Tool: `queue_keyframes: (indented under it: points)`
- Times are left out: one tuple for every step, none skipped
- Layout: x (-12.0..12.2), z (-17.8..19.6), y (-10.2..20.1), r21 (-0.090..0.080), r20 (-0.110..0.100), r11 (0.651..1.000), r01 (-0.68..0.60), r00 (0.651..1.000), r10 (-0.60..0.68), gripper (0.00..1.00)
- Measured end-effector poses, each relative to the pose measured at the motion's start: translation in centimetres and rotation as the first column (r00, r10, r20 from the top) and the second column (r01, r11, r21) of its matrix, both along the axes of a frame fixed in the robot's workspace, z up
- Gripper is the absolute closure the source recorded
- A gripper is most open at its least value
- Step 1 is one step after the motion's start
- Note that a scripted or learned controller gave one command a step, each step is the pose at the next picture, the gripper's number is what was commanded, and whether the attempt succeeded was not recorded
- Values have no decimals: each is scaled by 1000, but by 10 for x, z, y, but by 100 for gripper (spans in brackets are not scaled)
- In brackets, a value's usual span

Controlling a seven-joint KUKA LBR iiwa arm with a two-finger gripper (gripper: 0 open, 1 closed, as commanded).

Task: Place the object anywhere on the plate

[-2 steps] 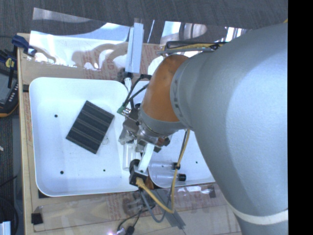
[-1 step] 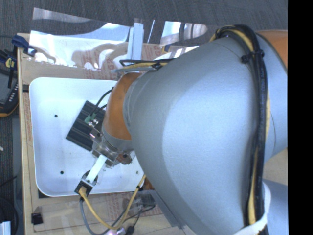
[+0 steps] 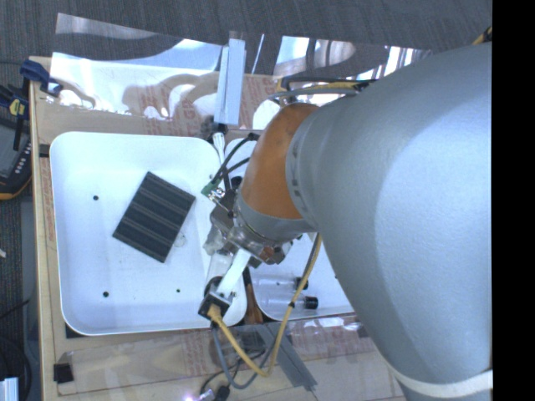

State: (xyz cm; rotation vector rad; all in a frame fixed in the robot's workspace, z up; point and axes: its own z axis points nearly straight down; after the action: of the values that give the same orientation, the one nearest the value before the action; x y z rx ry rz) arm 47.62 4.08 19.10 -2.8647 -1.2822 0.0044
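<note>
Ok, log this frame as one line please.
arm: over right bin, hiding most of it | dark ribbed plate: left bin, bare | object: not identifiable | marker: right bin near edge

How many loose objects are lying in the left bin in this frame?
1: a dark ribbed rectangular plate lies tilted on the left bin's floor, left of the arm. The arm covers most of the right bin, so more may be hidden there.

A yellow cable [image 3: 288, 320] loops down across the near edge of my bench [image 3: 125, 362]. At the far left, a black-and-yellow device [image 3: 12, 153] sits beside a blue clamp [image 3: 33, 73]. Grey carpet [image 3: 167, 7] lies beyond.
</note>
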Motion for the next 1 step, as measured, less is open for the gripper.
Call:
queue_keyframes:
  points:
    - [0, 25, -95, 0, 0, 1000, -23, 1000, 23, 100]
